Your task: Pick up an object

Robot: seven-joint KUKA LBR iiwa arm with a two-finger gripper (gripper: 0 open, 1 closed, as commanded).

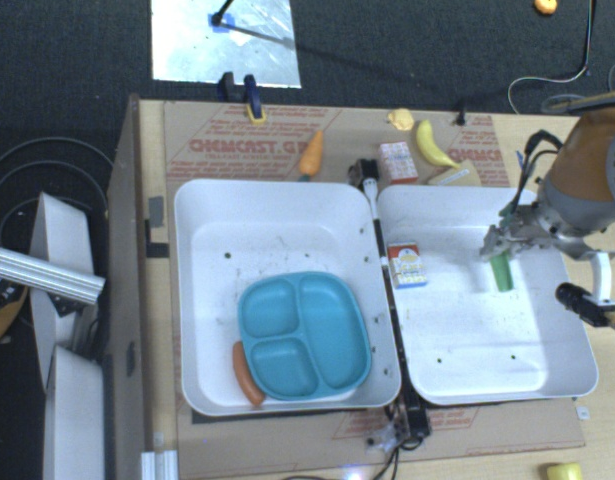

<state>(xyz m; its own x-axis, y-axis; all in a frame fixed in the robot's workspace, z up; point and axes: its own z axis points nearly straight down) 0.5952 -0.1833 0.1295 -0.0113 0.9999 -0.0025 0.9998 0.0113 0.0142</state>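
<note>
Reading CHEMCAST on the bench board (249, 146), gripper (500, 253) over right bin (487, 368) grasping green object (502, 273)

We can read "CHEMCAST" in red print on the brown board (249, 146) lying under the bins, at its far left; similar red lettering recurs at far right but is too broken up to make out. The small red-and-white carton (406, 265) in the right bin carries print too small to read.
</note>
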